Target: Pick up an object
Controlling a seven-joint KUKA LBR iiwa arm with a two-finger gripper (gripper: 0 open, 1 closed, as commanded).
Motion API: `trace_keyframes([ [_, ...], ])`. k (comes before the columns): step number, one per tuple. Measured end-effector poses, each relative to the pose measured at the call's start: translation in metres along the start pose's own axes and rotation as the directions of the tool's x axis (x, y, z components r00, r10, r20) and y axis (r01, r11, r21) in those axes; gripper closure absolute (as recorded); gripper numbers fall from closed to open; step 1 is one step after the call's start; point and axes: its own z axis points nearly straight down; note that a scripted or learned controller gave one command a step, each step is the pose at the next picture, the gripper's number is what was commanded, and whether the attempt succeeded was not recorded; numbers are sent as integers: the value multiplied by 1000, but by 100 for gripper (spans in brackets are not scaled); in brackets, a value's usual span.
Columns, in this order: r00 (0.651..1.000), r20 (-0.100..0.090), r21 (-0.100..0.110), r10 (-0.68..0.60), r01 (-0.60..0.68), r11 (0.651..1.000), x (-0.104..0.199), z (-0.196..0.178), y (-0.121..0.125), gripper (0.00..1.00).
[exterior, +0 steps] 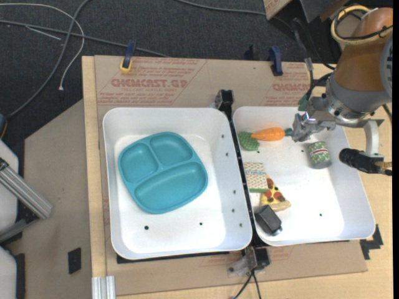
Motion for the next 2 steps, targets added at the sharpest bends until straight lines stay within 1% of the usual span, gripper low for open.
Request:
trace_keyframes([
  [1, 1000, -1, 4, 0, 0, 1000, 0, -22, 1, 100],
  [2, 1000, -4, 10, -4, 4, 1000, 51, -9, 11, 100],
])
